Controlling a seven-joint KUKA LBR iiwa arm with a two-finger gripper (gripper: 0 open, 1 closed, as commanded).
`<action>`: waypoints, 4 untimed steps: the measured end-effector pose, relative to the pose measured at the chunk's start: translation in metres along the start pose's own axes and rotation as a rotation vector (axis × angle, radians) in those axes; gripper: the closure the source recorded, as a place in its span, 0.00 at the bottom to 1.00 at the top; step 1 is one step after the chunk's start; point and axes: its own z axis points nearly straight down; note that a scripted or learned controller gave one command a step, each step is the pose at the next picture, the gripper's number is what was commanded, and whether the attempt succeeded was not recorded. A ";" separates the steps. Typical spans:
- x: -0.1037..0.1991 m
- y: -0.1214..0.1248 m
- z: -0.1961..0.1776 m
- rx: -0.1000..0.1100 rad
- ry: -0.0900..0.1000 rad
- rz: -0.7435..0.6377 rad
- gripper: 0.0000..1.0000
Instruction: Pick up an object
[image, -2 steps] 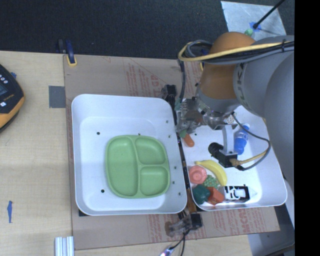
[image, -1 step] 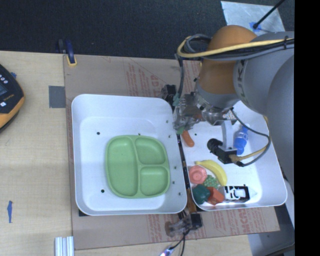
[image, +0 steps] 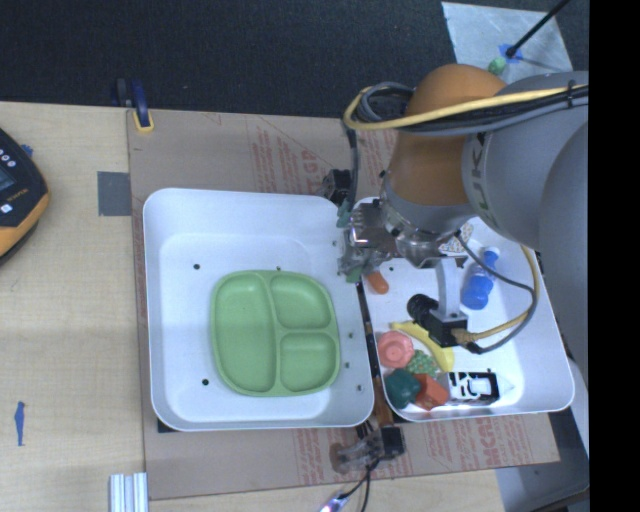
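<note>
Grey arm (image: 530, 150), orange band, yellow cable (image: 520, 310)

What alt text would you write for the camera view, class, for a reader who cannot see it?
A grey arm with an orange band reaches from the right, its gripper low over the right bin, which holds small toys. The left bin holds a green divided plate.

One fixed overhead camera looks down slantwise on both bins (image: 160, 300).
</note>
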 end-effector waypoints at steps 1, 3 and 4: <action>-0.013 -0.027 -0.005 -0.001 -0.001 0.002 1.00; -0.017 -0.010 -0.010 -0.001 0.000 0.003 1.00; 0.019 -0.009 0.001 0.000 -0.001 0.001 1.00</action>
